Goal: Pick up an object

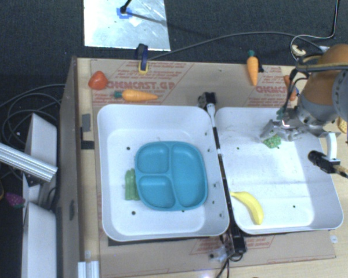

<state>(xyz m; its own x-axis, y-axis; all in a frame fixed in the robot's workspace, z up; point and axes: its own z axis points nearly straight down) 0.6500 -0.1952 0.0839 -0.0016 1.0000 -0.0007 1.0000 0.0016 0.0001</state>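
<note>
One small green object [272, 142] lies near the right bin's [313, 222] far edge with the gripper [276, 130] lowered directly over it, presumably to grasp it, though its jaw opening cannot be told.

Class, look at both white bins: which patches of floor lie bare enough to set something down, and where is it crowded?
Right bin: bare floor between the banana at the near edge and the green object under the gripper.

Left bin: a bare strip behind the blue tray; crowded where the green piece lies at the tray's left side.
</note>
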